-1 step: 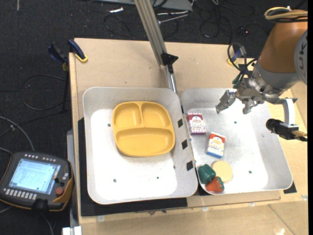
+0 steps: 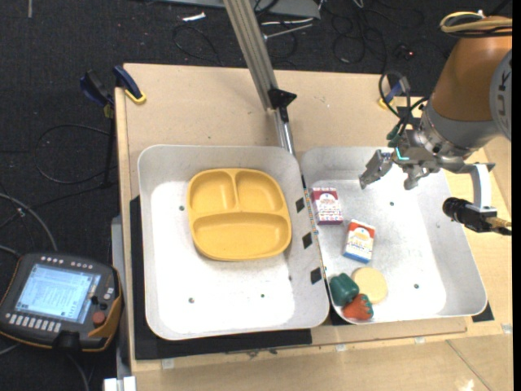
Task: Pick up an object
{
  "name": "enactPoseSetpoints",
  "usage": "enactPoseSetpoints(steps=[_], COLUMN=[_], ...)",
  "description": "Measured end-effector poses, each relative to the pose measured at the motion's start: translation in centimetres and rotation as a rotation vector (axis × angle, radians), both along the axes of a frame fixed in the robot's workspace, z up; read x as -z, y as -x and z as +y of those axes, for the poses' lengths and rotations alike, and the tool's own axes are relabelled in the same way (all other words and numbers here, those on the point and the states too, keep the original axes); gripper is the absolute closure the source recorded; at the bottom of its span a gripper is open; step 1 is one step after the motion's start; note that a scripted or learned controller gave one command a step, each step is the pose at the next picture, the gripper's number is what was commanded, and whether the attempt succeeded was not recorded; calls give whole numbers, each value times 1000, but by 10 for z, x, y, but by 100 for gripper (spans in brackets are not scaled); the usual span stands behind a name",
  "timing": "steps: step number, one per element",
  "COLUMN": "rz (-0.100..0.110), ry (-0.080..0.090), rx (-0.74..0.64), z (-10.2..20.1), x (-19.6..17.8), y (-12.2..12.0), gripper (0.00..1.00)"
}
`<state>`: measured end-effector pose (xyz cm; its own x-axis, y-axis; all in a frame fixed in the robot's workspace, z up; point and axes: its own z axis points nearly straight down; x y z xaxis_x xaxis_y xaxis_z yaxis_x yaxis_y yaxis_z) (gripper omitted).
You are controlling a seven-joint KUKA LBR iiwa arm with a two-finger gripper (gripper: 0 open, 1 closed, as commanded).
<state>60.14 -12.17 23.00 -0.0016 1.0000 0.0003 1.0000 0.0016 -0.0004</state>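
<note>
Two shallow white bins are seen side by side on the bench (image 2: 203, 104), and the arm (image 2: 476, 72) is brought in from the right, its grey body and orange band held over the far right corner of the right bin (image 2: 431, 243). The gripper (image 2: 392, 172) is held above the far part of that bin, near its back edge, and its two fingers (image 2: 373, 169) are spread apart with nothing between them; no object is touched. Below and to the left of the gripper, a small red and white box (image 2: 326, 205) is laid close to the bin's left wall, just beyond the middle. Nearer the front, a second small box (image 2: 359, 241), orange, white and blue, is set at a tilt, apart from the first. In the front left corner of the right bin a small cluster is gathered: a pale round disc (image 2: 371, 283), a green piece (image 2: 343, 286) touching it, and a red piece (image 2: 358, 306) pressed against both at the front edge. The left bin (image 2: 163, 300) is occupied by a yellow divided tray (image 2: 239, 215), placed toward its back right part, flat and upright. A handheld control pendant (image 2: 57, 298) is left on the floor off the bench's front left corner.
</note>
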Motion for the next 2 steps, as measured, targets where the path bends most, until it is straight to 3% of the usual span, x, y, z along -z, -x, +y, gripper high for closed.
enactPoseSetpoints(steps=[1,2], rz=[5,5], ry=[0,0], rx=[-1,2], z=[9,0], x=[48,100], y=[-1,-2], gripper=[0,0])
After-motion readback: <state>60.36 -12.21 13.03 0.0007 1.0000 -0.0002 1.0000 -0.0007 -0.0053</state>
